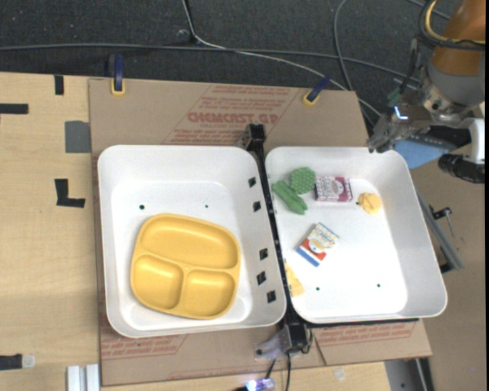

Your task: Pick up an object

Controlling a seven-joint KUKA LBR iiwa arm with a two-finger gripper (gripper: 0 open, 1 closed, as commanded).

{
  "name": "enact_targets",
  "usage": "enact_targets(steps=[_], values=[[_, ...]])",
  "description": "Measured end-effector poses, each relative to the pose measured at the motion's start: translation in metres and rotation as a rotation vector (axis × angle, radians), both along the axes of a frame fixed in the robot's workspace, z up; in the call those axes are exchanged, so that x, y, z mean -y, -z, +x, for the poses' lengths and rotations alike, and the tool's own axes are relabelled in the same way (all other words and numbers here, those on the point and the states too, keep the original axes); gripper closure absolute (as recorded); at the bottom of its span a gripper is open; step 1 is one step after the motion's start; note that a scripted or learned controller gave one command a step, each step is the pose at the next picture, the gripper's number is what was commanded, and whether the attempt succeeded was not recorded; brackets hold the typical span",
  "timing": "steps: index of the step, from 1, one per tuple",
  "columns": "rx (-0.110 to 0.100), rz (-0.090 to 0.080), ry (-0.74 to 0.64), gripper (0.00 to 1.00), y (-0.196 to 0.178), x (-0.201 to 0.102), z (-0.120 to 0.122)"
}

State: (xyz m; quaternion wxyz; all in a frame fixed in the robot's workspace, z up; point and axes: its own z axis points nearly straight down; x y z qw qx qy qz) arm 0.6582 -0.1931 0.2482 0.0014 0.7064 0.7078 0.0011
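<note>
The right bin [416,243] holds several small items. A green toy [296,189] lies at its upper left, with a pink and white packet [332,189] beside it. A small yellow piece [370,203] rests further right. A red, white and blue box [317,244] lies near the middle, and a thin yellow piece [293,280] sits against the left wall. My gripper [383,135] hovers above the bin's far right corner, apart from all the items, with nothing seen in it.
The left bin [118,186] holds a yellow divided tray [186,265]. Black clips [261,210] run along the seam between the bins. Both bins sit on a cardboard sheet [220,112]. Cables [359,23] cross the dark background behind.
</note>
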Motion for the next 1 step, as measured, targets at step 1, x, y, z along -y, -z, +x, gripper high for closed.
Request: enact_targets(steps=[1], values=[[-0.006,0.0,0.0,1.0,0.0108,-0.0438,-0.0117]])
